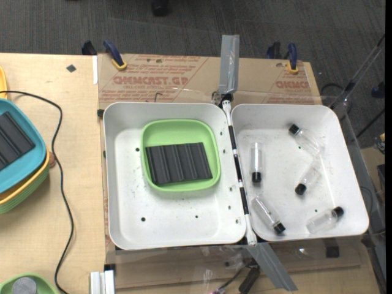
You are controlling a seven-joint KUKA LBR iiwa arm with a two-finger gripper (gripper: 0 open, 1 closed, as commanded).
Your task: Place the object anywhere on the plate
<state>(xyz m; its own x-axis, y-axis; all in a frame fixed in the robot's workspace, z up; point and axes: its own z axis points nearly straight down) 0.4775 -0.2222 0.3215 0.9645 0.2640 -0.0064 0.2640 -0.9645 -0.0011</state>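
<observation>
Five little clear vials (267,215) are scattered loose in the right bin (349,164), well apart from the green plate (180,133) sitting in the left bin (122,182).

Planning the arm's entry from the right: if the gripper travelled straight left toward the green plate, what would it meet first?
Travelling low, the right bin's outer wall, then the slanted vial mid-bin. Higher up, the way to the green plate looks free; depth is unclear.
</observation>
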